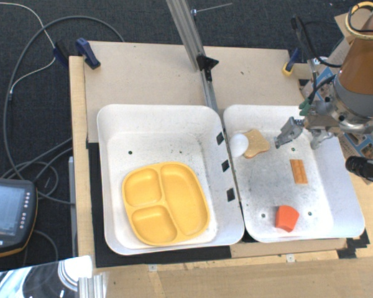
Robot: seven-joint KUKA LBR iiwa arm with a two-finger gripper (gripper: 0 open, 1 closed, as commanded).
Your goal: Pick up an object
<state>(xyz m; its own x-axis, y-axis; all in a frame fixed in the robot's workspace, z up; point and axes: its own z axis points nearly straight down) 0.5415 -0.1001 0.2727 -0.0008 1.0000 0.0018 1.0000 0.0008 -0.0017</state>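
Observation:
The right bin [342,197] holds a white ball [239,145] against its left wall, with a tan flat piece [258,143] touching the ball. A small orange-brown bar [298,171] lies near the bin's middle. Toward the front edge sits a red-orange block [286,218]. My gripper [301,136] hangs over the back of this bin, above and just beyond the bar and to the right of the tan piece. It is open, fingers spread, and nothing sits between them.
The left bin [112,135] carries a yellow divided plate [165,202] in its front half. A metal rail [193,36] runs from the top down between the two bins. Blue clamps [87,53] grip the bench's back corners.

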